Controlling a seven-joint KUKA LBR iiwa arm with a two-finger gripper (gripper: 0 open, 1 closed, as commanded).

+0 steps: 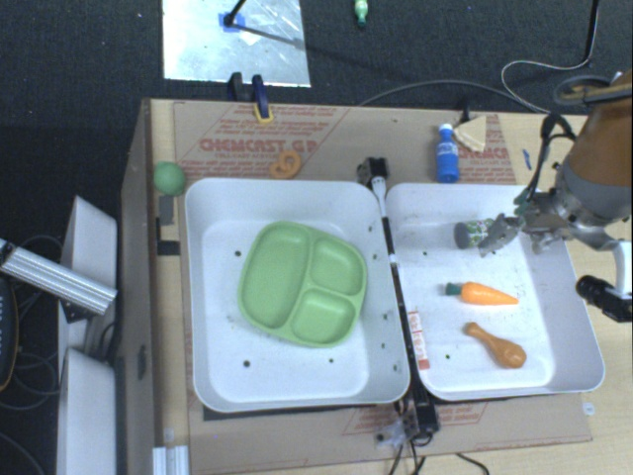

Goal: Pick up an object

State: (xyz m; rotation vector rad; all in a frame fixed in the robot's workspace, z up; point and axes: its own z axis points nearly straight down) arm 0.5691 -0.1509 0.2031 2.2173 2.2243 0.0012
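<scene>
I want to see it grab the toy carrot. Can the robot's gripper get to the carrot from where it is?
Probably yes. The carrot lies in the open on the floor of the right bin, with nothing on top of it, and the gripper is just above it in the picture, beside a small grey object.

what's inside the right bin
In the right bin lie a carrot, a brown drumstick-like toy and a small grey object beside the gripper. The arm covers the bin's far right corner.

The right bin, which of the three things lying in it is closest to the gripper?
The small grey-green object near the bin's far side, just beside the gripper. The orange carrot and the brown drumstick lie farther off, toward the near edge.
</scene>
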